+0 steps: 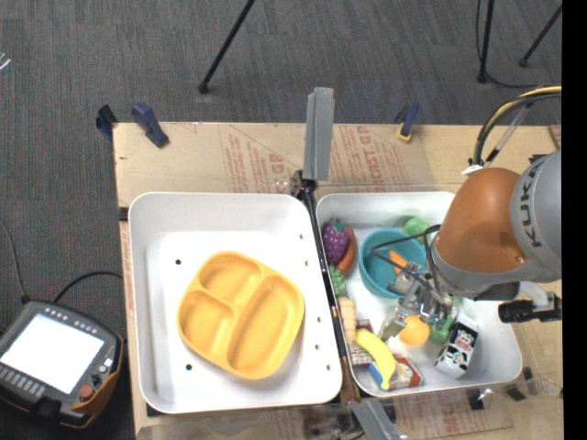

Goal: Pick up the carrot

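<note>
The carrot (pixel 397 260) is a small orange stick that lies in a teal bowl (pixel 378 269) in the right bin (pixel 385 204). My gripper (pixel 420 323) hangs low over the right bin's front half, just in front and to the right of the bowl. Its fingers (pixel 401 323) stand spread apart, open. A round orange fruit (pixel 415 332) lies right below and between them. The carrot is apart from the gripper, behind it and to its left. The orange-banded wrist (pixel 477 232) hides the bin's right part.
Purple grapes (pixel 337 240) and a green piece (pixel 417 225) lie at the back of the right bin. A banana (pixel 377 352), a milk carton (pixel 456 348) and a tan piece (pixel 347 314) crowd its front. A yellow divided plate (pixel 241 313) sits in the left bin (pixel 156 246).
</note>
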Action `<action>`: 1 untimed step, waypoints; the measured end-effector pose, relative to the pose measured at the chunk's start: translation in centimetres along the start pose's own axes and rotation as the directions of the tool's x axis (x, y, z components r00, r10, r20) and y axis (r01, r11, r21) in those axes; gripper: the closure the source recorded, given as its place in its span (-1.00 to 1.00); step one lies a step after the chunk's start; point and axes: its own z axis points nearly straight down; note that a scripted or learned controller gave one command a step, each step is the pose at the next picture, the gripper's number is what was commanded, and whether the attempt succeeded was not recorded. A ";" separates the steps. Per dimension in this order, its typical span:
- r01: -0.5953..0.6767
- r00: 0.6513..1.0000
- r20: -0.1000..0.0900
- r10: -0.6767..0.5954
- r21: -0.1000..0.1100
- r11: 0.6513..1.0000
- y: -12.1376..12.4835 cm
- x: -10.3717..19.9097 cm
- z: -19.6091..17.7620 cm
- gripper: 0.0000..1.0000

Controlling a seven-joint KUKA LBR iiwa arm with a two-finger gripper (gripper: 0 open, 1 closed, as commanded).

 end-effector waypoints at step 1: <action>0.005 1.000 0.008 -0.005 -0.004 1.000 0.2 -0.2 -1.2 1.00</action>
